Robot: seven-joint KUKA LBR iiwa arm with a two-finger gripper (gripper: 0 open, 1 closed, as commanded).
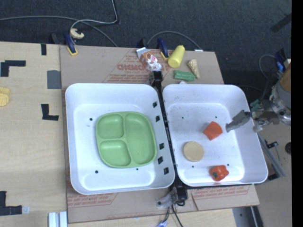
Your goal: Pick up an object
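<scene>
Overhead, the gripper (235, 122) hung over the right bin (236, 96) near its right wall, and whether it was open or closed could not be told. Just left of it lay an orange block (213, 130), apart from it. Nearer the front sat a tan disc (193, 151) and a red pepper (218, 172).
</scene>
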